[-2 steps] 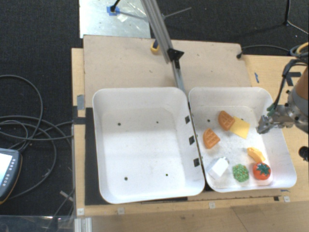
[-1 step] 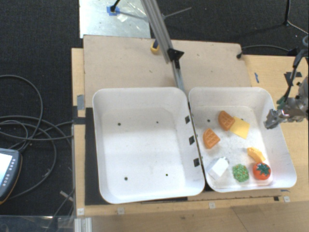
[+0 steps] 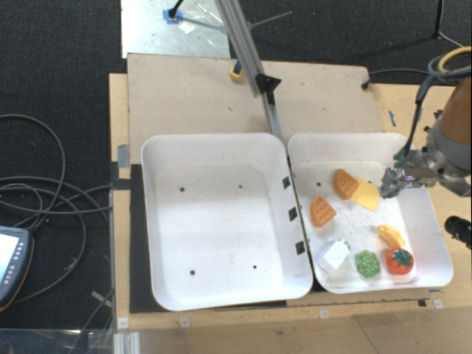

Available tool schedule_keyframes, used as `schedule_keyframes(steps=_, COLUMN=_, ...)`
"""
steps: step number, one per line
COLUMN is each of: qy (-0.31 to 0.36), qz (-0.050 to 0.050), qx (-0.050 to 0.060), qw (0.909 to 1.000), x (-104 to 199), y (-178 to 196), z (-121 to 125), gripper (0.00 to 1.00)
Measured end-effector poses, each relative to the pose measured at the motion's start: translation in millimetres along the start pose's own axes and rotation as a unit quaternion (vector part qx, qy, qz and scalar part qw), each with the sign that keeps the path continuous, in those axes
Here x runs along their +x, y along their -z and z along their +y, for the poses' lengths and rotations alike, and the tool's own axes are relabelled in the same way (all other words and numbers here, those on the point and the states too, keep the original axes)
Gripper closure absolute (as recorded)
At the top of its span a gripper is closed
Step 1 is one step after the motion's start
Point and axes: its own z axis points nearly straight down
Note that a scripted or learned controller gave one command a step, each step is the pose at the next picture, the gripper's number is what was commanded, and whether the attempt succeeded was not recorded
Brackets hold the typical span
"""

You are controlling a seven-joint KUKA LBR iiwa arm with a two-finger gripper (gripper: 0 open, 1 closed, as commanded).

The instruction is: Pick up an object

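The right bin [image 3: 310, 147] holds several toy foods. An orange bread-like piece [image 3: 344, 183] lies beside a yellow cheese wedge [image 3: 366, 195]. An orange waffle piece [image 3: 322, 212] sits left of centre. Along the front lie a white block [image 3: 334, 256], a green bumpy piece [image 3: 366, 263], a red tomato [image 3: 400, 261] and a small yellow-orange piece [image 3: 391, 235]. My gripper [image 3: 389, 183] reaches in from the right, low over the bin and just right of the cheese wedge. Nothing shows between its fingers.
The left bin [image 3: 158, 153] stands beside the right one, parted by a divider with black clips [image 3: 293, 213]. A grey pole [image 3: 243, 35] slants across the back of the bench. Cables and a pendant lie on the floor at left.
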Motion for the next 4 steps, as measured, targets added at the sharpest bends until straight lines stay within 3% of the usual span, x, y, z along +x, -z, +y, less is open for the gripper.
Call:
schedule_keyframes(steps=2, qy=0.001, qz=0.001, qx=0.0, qw=1.0, x=116, y=4, z=-8, gripper=1.0)
schedule_keyframes(steps=4, qy=0.0, qz=0.001, qx=0.002, qw=1.0, x=222, y=-21, z=0, gripper=1.0)
